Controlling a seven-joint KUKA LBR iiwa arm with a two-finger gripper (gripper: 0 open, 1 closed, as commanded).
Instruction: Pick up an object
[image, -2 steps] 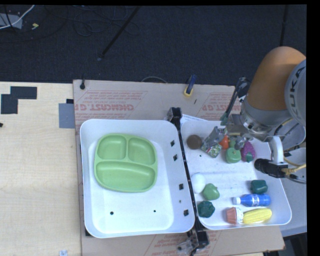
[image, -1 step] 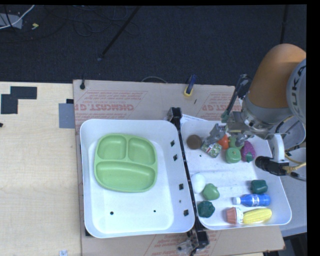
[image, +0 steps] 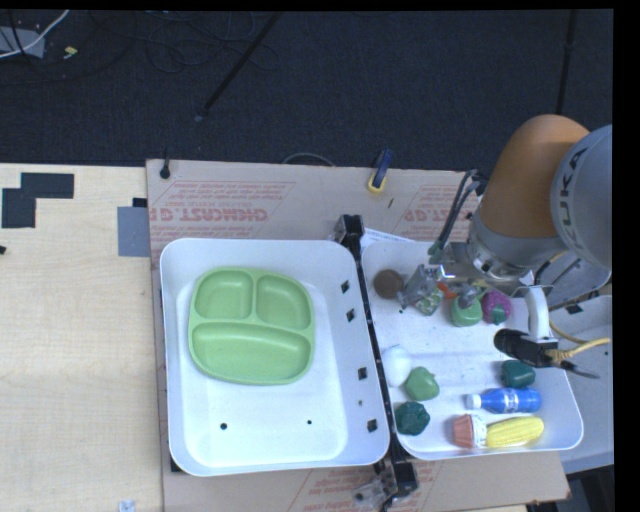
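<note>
The hand (image: 424, 290) hangs low in the right bin (image: 572, 432), just beside a brown ball (image: 387, 284); its grip state I cannot tell; descending here, it may nudge the ball away or snag the green object (image: 465, 311) beside it.

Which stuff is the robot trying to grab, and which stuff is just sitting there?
For the job:
- two-finger gripper
- small toys in the right white bin: yellow plastic corn cob, blue and white bottle, green pepper, brown round lump

Just lying about:
- light green divided plate
- left white bin
</note>
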